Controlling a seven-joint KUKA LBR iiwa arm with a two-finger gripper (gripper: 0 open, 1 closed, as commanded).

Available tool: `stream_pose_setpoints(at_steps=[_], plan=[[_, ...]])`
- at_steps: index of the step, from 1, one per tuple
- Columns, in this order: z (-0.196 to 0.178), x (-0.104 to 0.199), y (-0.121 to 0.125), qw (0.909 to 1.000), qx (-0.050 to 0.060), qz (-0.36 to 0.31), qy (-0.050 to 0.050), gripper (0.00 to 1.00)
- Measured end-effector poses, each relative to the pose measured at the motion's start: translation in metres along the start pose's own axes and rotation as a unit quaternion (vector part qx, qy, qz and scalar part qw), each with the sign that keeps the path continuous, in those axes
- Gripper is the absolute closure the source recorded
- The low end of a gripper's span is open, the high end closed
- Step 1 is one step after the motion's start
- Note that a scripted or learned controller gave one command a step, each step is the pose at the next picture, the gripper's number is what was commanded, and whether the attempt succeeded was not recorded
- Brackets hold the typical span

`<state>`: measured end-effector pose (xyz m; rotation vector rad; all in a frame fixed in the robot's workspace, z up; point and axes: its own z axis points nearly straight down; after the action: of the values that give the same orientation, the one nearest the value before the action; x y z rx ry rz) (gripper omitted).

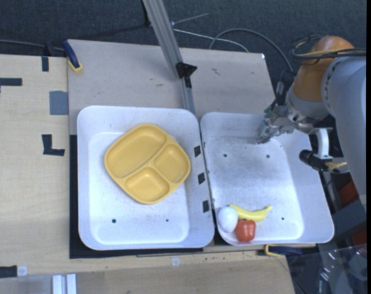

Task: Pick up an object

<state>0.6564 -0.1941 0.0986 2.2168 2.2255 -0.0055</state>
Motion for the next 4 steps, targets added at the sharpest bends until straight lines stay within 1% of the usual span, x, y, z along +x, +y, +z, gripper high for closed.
stream_pose_setpoints(at_steps=[1,2,3,4], plan=[[-0.043,0.002,-0.003,1.0000,-0.002,0.001,0.001,1.00],[-0.098,-0.002,-0.011,1.0000,-0.003,0.002,0.001,1.00],[-0.134,-0.002,-0.010,1.0000,-0.003,0.001,0.001,1.00],[-0.131,0.058,-0.019,1.0000,-0.001,-0.001,0.002,1.00]])
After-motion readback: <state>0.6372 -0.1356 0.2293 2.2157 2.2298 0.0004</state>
